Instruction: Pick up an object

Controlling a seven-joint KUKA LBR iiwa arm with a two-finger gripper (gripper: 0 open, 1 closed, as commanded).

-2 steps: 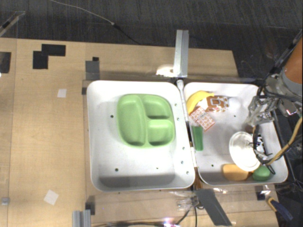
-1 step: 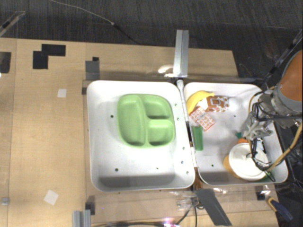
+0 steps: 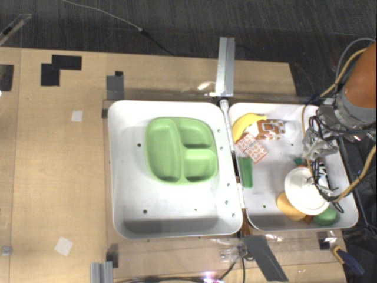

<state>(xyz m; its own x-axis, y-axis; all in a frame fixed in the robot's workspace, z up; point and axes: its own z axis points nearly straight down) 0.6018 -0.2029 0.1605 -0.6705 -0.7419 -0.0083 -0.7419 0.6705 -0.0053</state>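
Right bin (image 3: 347, 214) is where all the stuff is sitting. Along its left side there's a yellow banana (image 3: 246, 123) up near the top corner, with a small brown-and-white packet (image 3: 272, 129) just to the right of it and a red-and-white checkered packet (image 3: 253, 148) lying just below, touching or overlapping the banana's lower end. Under that, a green rectangular block (image 3: 245, 173) is lying lengthwise against the bin's left wall.

Down toward the bottom right corner, a white round bowl-looking thing (image 3: 304, 191) is sitting on top of an orange object (image 3: 287, 206), which is peeking out at its lower left. A green round object (image 3: 325, 217) is peeking out at its lower right, right by the bin's rim.

The gripper (image 3: 314, 148) is hanging over the right part of that bin, just above the white bowl, with a bunch of cables looping around it. Honestly can't tell whether the fingers are apart or together, it's all a dark tangle there. Nothing clearly showing between them either. The grey arm (image 3: 359, 96) with its orange band is coming in from the right edge.

Left bin (image 3: 126, 175) is holding a light green divided tray (image 3: 179, 150), sitting roughly in the middle, a bit toward the top. Both bins are resting side by side on the wooden worktop (image 3: 53, 175).
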